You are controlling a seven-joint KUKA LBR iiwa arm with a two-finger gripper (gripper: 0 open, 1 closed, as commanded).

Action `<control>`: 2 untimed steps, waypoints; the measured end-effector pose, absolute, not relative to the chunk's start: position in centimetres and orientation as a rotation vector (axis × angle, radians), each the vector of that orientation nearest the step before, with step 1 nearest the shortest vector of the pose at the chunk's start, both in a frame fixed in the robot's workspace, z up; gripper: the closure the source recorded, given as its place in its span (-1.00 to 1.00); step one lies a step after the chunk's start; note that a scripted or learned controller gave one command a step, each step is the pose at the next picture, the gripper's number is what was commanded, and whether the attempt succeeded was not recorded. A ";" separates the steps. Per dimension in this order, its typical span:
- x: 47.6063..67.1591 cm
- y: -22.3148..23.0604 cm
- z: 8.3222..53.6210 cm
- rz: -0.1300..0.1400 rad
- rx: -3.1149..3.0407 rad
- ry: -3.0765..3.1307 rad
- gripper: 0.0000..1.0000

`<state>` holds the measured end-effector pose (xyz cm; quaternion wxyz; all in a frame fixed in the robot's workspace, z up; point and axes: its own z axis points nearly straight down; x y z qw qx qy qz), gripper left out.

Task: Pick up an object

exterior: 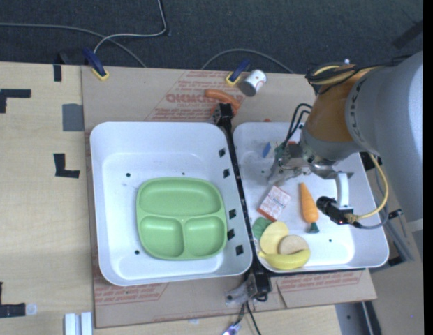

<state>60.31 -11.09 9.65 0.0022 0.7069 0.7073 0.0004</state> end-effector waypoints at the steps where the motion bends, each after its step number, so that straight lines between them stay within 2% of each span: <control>1: 60.3 -11.1 9.6 0.001 2.218 2.219 -1.00; 2: 53.5 -16.8 8.8 -0.001 2.220 2.218 -1.00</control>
